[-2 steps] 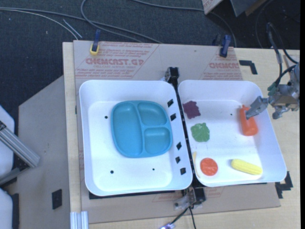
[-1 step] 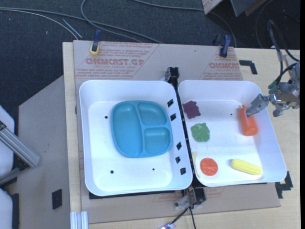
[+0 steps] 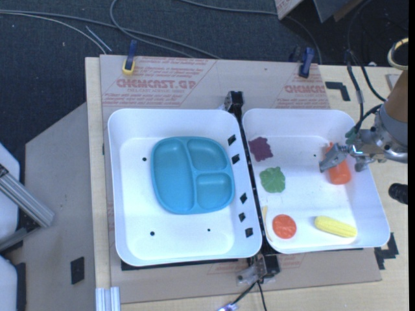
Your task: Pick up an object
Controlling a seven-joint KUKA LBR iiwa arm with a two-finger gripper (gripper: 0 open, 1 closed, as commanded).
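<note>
The right bin (image 3: 305,118) holds several toy foods. A purple piece (image 3: 260,148) and a green piece (image 3: 273,179) lie near its left wall. A round red-orange piece (image 3: 284,226) and a yellow corn cob (image 3: 335,226) lie near its front. An orange piece (image 3: 339,173) sits on the floor at the bin's right side. My gripper (image 3: 342,161) hangs right over that orange piece, open. One finger is to the piece's left and the other to its right, and the piece rests low between them, not lifted.
The left bin (image 3: 130,193) holds a blue divided plate (image 3: 192,173). A black divider (image 3: 241,167) runs between the bins. Clamps (image 3: 130,63) sit on the cardboard at the back. Cables trail behind the bench.
</note>
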